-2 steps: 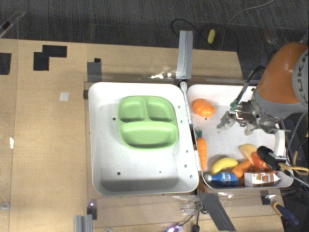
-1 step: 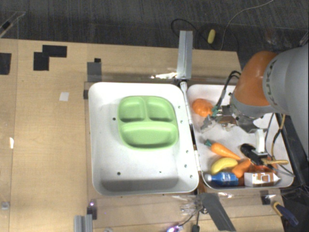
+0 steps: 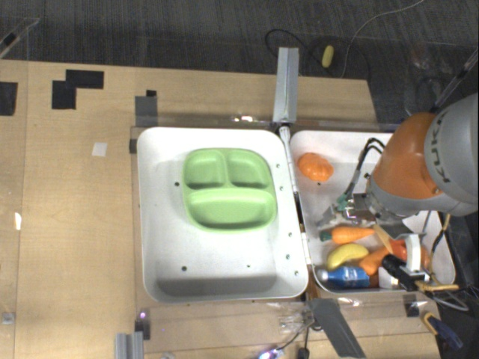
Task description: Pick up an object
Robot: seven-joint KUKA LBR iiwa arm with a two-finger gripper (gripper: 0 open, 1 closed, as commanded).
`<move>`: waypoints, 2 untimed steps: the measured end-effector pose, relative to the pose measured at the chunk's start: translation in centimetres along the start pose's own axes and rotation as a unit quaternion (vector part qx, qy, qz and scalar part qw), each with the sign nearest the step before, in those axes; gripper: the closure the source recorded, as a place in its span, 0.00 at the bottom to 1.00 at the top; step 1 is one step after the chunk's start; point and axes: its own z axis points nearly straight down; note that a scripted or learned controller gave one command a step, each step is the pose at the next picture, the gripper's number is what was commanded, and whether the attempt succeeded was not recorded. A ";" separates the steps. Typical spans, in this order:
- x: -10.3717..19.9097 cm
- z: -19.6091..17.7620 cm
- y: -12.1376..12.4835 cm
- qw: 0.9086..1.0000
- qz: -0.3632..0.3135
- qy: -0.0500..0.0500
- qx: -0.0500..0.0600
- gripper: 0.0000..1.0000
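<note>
A pale wooden surface [image 3: 67, 223] filled the lower part of the frame, with black tape marks [image 3: 75, 87] at upper left. Dark grey carpet [image 3: 165, 13] ran across the top, crossed by thin cables [image 3: 389, 10] at upper right.

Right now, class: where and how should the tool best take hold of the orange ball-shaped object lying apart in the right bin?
Likely grip the orange round object across its middle, coming straight down from above. It is rounded, so any pair of opposite sides would do, and it lies apart from the pile near the carrot and banana, with bare floor of the right bin around it.
</note>
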 end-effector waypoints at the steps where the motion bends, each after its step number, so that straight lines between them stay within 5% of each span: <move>1: 0.7 -0.1 -3.0 0.994 -0.108 -0.002 -0.005 0.00; 2: 0.9 -1.2 -2.7 0.994 -0.109 0.000 -0.007 1.00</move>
